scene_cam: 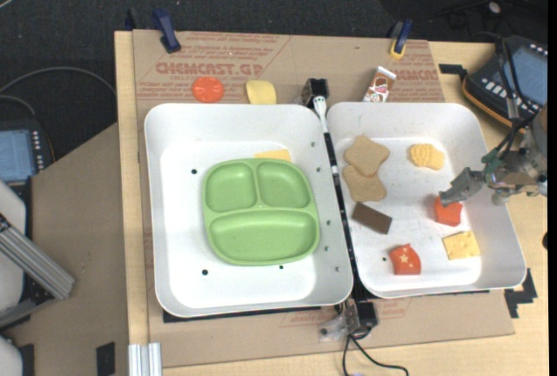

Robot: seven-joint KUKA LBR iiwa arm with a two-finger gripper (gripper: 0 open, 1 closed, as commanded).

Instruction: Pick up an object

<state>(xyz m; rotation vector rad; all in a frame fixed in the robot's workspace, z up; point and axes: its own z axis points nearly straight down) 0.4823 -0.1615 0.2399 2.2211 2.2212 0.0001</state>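
The right bin [496, 270] holds several toy foods. There are two tan bread slices [365, 155] [365, 184], a yellow ridged piece [426, 157], a brown chocolate slab [372, 217], a red-orange block [448, 212], a cheese wedge [460, 245] and a red piece [405, 259]. My gripper [459, 188] reaches in from the right, low over the bin's right side. Its tip sits just above and touching or nearly touching the red-orange block. Nothing is visibly lifted.
The left bin [174, 139] carries a green divided plate [259, 211] with a pale yellow slice [273, 155] at its far edge. On the cardboard behind the bins lie an orange disc [208, 90], a yellow lump [260, 92] and a small carton [380, 85].
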